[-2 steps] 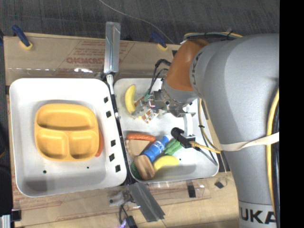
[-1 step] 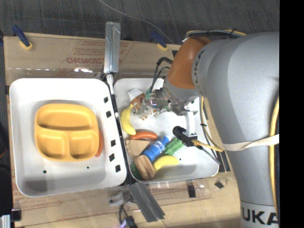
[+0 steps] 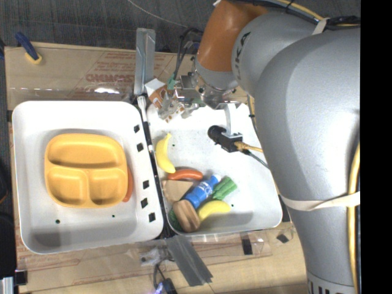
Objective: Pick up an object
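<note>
Gripper (image 3: 168, 106) hangs over the far corner of the right bin (image 3: 260, 192), beyond the banana (image 3: 162, 154); whether its fingers are apart or together I cannot tell. Nearer than the banana lie a blue bottle (image 3: 201, 192), green object (image 3: 224, 187) and yellow fruit (image 3: 214, 209). Left of it, the other bin (image 3: 24, 164) holds a yellow divided tray (image 3: 86, 167).

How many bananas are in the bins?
2. One banana lies near the right bin's left wall; another banana sits in the pile at its front, beside the blue bottle. More could be hidden underneath.
</note>
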### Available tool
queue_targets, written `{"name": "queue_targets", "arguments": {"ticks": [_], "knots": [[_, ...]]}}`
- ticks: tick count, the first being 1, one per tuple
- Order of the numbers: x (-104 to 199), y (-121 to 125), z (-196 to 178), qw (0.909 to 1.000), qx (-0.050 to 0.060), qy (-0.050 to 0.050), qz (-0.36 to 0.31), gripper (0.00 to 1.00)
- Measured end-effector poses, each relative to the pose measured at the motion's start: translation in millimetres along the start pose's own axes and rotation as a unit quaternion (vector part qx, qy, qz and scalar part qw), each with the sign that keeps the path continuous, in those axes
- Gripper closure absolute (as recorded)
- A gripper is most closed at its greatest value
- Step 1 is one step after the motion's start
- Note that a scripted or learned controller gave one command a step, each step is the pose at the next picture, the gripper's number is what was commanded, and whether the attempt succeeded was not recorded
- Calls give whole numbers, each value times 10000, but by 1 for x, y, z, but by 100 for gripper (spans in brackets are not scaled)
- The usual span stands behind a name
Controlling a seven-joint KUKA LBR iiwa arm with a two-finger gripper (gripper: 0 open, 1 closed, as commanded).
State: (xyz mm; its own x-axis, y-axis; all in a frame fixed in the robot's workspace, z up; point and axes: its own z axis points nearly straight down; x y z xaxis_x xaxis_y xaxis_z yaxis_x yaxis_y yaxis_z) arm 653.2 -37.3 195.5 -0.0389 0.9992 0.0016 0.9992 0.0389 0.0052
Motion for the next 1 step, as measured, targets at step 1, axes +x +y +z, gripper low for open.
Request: {"name": "queue_targets", "arguments": {"ticks": [1], "knots": [[38,-35,4,9995,48,-2,298,100]]}}
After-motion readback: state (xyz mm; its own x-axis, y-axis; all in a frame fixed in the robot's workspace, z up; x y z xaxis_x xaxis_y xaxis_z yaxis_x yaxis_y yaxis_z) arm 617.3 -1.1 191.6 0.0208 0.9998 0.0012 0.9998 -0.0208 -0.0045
